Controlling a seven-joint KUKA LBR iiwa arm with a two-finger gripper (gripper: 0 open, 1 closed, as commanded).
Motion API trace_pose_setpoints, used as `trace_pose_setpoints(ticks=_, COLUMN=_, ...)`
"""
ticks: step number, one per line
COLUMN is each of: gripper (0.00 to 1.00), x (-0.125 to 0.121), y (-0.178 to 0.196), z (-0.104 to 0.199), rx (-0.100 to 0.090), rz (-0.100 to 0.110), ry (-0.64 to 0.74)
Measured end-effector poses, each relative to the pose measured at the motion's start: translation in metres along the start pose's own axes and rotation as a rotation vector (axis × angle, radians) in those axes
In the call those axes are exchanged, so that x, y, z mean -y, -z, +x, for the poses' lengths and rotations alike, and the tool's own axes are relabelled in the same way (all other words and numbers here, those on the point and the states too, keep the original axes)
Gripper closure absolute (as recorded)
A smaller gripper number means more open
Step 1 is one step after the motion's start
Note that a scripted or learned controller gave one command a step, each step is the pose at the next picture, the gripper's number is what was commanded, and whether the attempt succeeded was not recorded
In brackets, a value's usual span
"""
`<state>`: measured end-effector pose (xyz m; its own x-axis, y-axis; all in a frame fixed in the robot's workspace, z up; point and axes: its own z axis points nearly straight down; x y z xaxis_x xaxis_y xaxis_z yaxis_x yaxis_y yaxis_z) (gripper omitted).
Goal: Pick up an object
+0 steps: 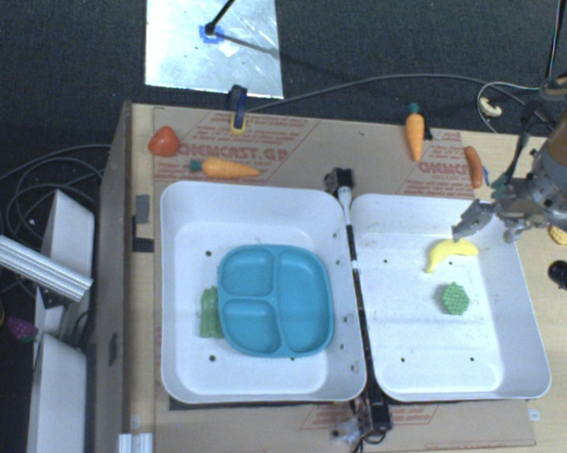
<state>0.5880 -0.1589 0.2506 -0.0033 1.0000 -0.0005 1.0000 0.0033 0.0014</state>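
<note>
Left bin (pixel 185 217): blue divided plate (pixel 276 300), green piece (pixel 209 313) at its 9 o'clock. Right bin (pixel 516 278): yellow banana (pixel 446 254), green bumpy ball (pixel 455 299) at banana's 5 o'clock. Gripper (pixel 485 220) at banana's 1 o'clock, fingers spread, holding nothing. Step: approach. Next: descend toward 7 o'clock, straddle banana, pinch.

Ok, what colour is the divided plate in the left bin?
Light blue; the divided plastic plate shows best in the camera view.
</note>
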Motion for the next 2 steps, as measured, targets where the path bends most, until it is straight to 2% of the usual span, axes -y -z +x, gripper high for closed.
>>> trace_pose_setpoints(ticks=1, gripper=0.00, x=0.024, y=-0.152, z=-0.015, rx=-0.001, rz=0.004, ry=-0.003)
trace_pose_setpoints(ticks=2, gripper=1.00, x=0.022, y=-0.140, z=-0.015, rx=0.000, rz=-0.002, ry=-0.002)
